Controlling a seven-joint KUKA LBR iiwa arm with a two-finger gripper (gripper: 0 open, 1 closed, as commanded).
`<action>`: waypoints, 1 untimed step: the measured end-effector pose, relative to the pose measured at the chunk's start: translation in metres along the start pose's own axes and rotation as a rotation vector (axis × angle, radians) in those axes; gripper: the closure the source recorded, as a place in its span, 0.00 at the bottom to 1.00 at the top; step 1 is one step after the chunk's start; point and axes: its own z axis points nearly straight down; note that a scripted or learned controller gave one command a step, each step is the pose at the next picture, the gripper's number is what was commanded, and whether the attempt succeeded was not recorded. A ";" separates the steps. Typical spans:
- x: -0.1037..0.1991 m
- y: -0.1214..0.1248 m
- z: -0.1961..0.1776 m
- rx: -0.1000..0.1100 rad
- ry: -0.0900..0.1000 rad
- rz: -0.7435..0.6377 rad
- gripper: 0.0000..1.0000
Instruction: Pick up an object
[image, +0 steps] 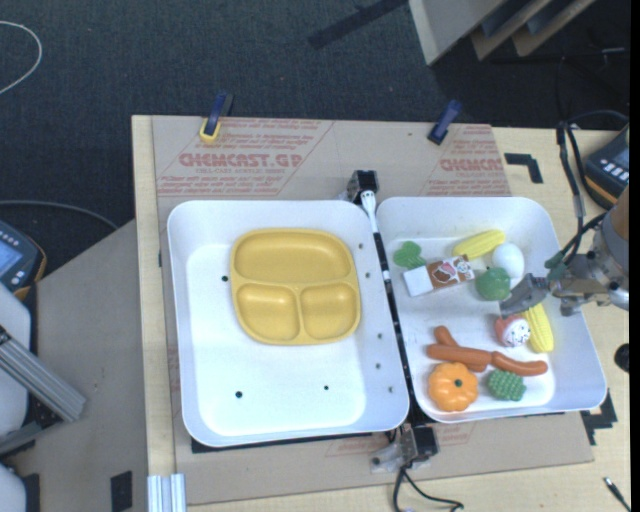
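Camera view: end effector (524, 294) beside yellow corn cob (539, 327).

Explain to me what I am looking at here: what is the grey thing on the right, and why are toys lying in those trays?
This is one picture, taken by a camera fixed above a bench and looking down at a slant. Two shallow white bins sit side by side. The left bin holds a yellow plastic divided plate. The right bin holds toy food: an orange plastic pumpkin, a long red-orange sausage, two yellow corn cobs, green vegetable pieces and a white egg-shaped ball. The grey thing coming in from the right is a robot arm. Its two-finger gripper sits low over the right bin, close to the corn cob near the bin's right side. Its job is to pick up one object. Whether it grasps anything is too small to tell.
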 end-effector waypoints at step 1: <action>-0.034 -0.009 0.134 0.013 0.003 0.004 0.00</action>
